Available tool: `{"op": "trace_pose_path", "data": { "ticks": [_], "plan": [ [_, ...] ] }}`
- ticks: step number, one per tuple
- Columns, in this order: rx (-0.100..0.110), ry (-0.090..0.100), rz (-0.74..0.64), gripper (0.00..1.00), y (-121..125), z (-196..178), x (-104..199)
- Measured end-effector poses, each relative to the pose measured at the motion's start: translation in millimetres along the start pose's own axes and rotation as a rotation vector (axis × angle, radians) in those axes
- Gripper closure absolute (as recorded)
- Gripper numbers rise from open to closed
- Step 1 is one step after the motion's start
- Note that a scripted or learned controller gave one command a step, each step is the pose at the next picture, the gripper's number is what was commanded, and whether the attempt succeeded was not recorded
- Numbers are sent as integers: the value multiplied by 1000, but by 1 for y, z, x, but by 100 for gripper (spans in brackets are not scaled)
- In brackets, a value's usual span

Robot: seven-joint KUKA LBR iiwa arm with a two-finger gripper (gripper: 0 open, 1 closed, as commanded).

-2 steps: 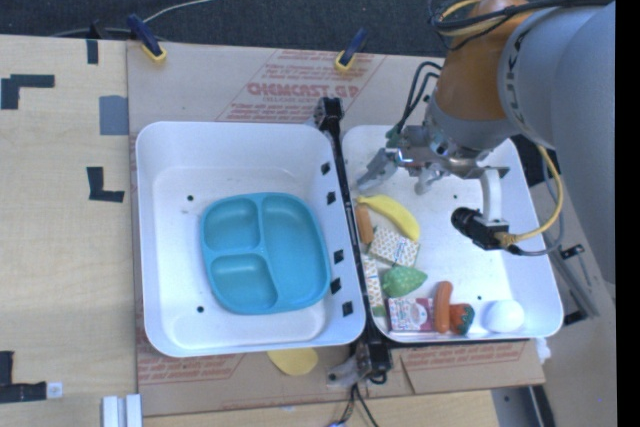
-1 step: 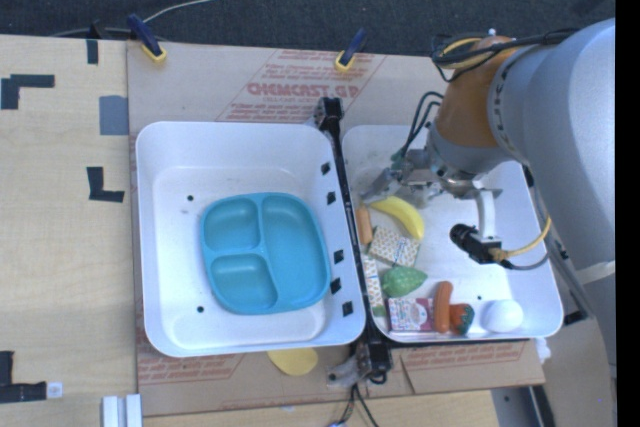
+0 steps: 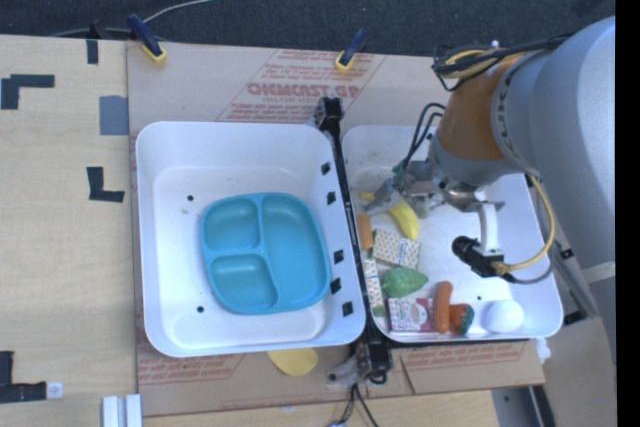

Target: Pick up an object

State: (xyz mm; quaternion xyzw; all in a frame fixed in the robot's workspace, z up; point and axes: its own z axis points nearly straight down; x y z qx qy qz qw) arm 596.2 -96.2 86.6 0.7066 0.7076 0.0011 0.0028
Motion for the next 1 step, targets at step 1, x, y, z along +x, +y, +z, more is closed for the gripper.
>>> {"op": "trace_pose_path", "data": {
  "ticks": [1],
  "plan": [
    [1,-1,1,100,0,-10,-1]
  ]
}}
